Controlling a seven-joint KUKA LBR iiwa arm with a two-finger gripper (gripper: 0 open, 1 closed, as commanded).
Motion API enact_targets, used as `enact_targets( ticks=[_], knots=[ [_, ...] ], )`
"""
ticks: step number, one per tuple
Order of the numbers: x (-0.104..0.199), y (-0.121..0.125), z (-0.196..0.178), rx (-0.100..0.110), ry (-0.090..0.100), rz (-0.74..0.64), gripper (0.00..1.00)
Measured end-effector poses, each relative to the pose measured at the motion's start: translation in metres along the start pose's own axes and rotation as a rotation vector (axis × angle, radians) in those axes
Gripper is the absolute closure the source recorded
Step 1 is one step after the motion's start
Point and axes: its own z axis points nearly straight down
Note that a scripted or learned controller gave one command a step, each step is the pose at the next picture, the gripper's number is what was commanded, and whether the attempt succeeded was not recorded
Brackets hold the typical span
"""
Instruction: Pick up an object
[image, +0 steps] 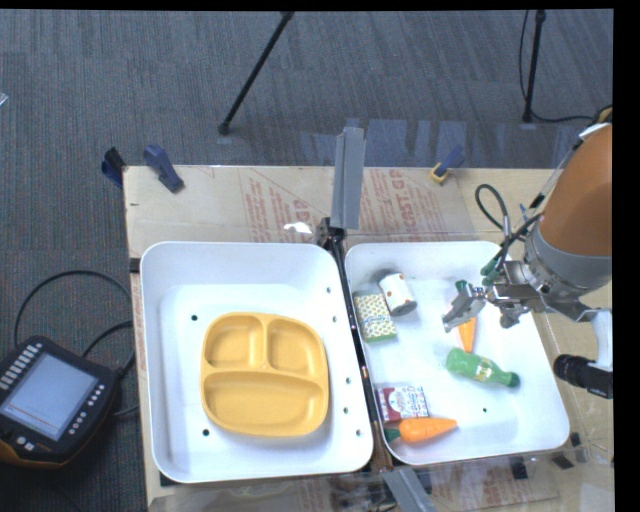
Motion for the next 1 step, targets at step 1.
enact_targets(
  ticks=[1],
  knots=[
    [-0.0631,0.0372,0.0832,0.004,0.001,0.251,0.00]
  ],
)
